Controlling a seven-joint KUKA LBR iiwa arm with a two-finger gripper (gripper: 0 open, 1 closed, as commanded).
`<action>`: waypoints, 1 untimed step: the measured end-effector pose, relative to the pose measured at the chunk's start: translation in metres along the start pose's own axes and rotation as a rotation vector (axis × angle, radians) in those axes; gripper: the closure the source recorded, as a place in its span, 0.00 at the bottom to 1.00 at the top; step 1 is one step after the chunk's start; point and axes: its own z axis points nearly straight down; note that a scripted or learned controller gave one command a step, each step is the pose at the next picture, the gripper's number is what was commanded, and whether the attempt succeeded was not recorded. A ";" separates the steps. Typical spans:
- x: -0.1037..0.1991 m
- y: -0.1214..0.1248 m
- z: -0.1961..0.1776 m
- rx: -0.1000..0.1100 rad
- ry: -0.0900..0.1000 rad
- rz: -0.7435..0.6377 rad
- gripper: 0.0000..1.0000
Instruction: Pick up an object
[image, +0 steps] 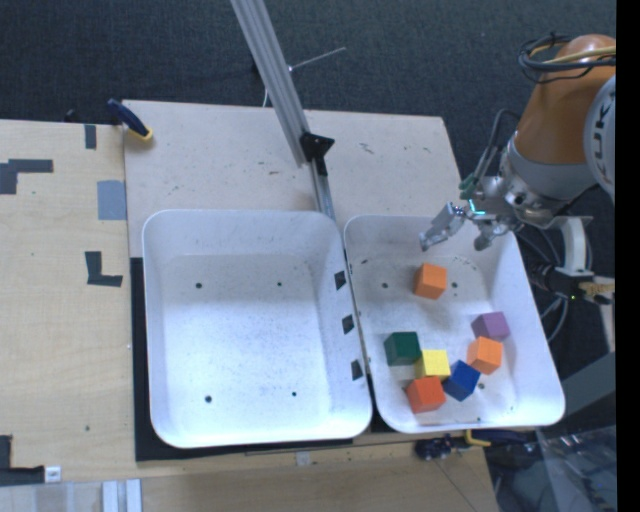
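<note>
Two shallow white plastic bins are sitting side by side on the pale wooden bench (250, 160), and we are reading them from left to right. We are seeing the left white bin (160, 330) showing only its speckled floor and a few dark dots. A slanted grey metal rail (280, 85) is running down from the top edge toward the seam between the bins.

Moving into the right white bin (530, 330), we are finding seven small blocks. Nearest the seam, a dark green cube (402, 348) is lying low in the bin, with a red-orange cube (425, 394) just below it and a small yellow cube (435, 362) between them, touching both as far as we can judge. A blue cube (462, 381) is resting just beside the yellow one. Farther right, an orange cube (485, 354) is sitting under a pale purple cube (491, 325), the two very close.

Apart from that cluster, a lone orange cube (431, 281) is lying in the upper part of the bin. The two-finger gripper (462, 232) is hanging above the bin's upper right area, its fingers looking parted with nothing between them. The lone cube is sitting just below and slightly left of the fingertips, near but not touching. The grey arm with its orange band (565, 100) is reaching in from the right.
</note>
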 end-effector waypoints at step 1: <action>0.000 0.001 -0.003 -0.004 -0.001 -0.001 0.00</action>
